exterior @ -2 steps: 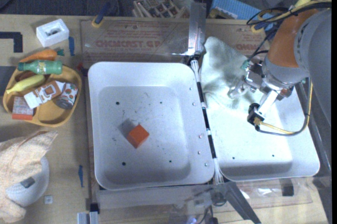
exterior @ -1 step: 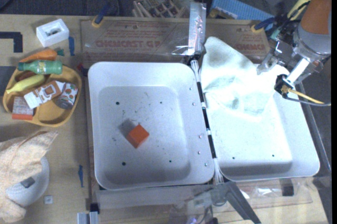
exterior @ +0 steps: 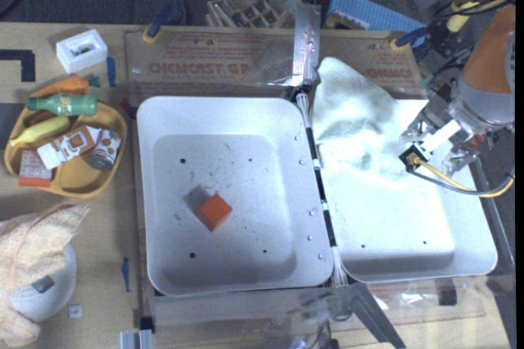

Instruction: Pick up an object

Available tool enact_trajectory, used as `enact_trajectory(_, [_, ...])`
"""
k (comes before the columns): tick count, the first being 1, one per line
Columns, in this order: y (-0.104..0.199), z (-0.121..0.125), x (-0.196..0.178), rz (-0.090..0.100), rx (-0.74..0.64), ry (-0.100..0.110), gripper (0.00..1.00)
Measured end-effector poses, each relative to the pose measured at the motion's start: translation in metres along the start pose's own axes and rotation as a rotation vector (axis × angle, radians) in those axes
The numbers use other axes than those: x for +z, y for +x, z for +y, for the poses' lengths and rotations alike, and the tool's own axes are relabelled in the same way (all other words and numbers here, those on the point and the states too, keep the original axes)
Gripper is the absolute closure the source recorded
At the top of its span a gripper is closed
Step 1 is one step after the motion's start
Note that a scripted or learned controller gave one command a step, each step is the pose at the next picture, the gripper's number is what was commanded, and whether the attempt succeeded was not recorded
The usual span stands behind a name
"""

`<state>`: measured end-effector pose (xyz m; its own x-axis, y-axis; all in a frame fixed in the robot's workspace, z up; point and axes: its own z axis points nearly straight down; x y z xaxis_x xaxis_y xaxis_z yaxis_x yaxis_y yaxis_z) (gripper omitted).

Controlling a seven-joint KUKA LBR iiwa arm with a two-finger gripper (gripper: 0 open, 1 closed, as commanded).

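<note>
I see the cube [exterior: 216, 212] lying near the middle of the left bin [exterior: 246, 163], with a small grey thing [exterior: 197, 197] just beside it on its upper-left. There is bare floor all around the pair, well clear of every wall. In the right bin [exterior: 393, 233], a white cloth [exterior: 352, 118] fills the far-left corner and spills over the rim, while the near half lies open. The arm [exterior: 491, 61] reaches in from the right. Its gripper [exterior: 449, 136] hangs over the right bin's far-right part, just beside the cloth's edge and well apart from the cube. I cannot tell whether the gripper is released or clenched. A bowl [exterior: 82, 188] of oddments sits on the counter [exterior: 24, 32], left of the bins.
</note>
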<state>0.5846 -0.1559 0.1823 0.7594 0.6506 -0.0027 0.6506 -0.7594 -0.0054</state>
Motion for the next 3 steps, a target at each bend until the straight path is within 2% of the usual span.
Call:
enact_trajectory(1, [0.082, 0.008, 0.036, 0.002, 0.386, -0.003, 0.00])
enact_trajectory(2, [0.050, 0.043, 0.018, 0.003, 0.389, -0.005, 0.00])
enact_trajectory(3, [-0.020, 0.065, -0.013, 0.002, 0.508, -0.002, 0.00])
